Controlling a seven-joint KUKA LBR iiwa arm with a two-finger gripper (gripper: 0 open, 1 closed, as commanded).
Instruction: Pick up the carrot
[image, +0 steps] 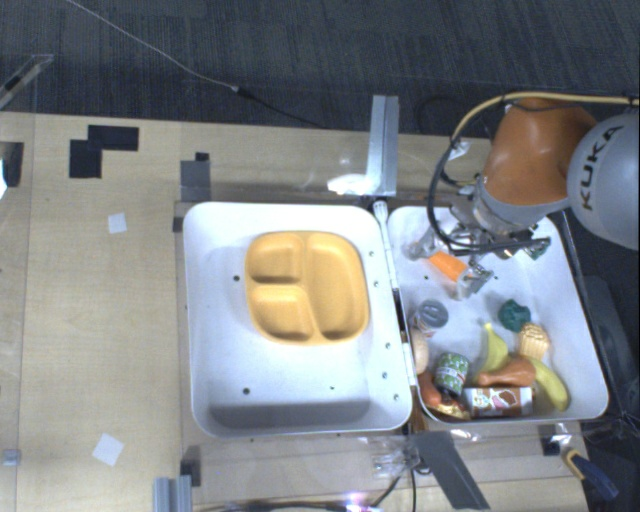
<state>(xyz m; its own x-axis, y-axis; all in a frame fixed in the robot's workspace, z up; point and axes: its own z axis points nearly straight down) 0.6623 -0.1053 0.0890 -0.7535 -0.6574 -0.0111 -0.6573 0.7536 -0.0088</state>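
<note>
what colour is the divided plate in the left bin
Yellow, a mustard shade. The divided plate shows plainly in the camera view, in the left bin.

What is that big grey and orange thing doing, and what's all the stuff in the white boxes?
That is a robot arm, seen by a camera looking down from above. Its job is to pick up the carrot. At the arm's end is a gripper, its grabbing hand, low in the right bin right by the orange carrot. I can't tell if it has grabbed it yet. That bin also holds toy food: a banana, a can and more. The left bin holds a yellow tray with three sections.
</note>
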